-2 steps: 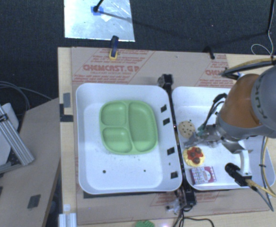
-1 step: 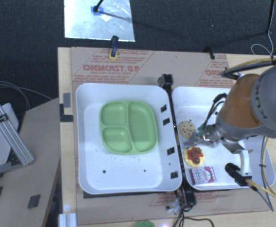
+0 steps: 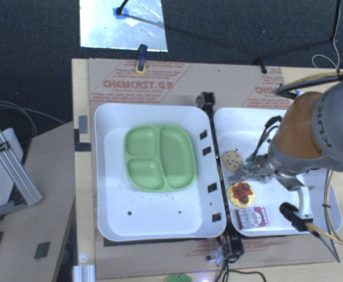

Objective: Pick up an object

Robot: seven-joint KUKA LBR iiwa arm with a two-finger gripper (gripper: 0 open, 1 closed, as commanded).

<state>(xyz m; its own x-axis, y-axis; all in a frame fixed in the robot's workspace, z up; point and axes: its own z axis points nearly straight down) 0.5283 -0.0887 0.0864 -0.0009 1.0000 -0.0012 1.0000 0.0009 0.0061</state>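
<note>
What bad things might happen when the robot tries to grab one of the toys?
The gripper sits low among crowded toys: the cookie, the little pizza and the pink packet lie close together in the right bin. It might pinch two at once or shove one aside. The cookie lies flat, so the fingers may slide off it.

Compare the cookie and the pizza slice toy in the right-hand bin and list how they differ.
The cookie is pale tan with dark specks; the pizza slice toy is yellow with red topping. The cookie looks smaller than the pizza slice toy. The cookie lies farther up the right bin, the pizza slice toy below it, next to a pink and white packet. The hand is closer to the cookie. Both lie flat near the bin's left wall.
</note>
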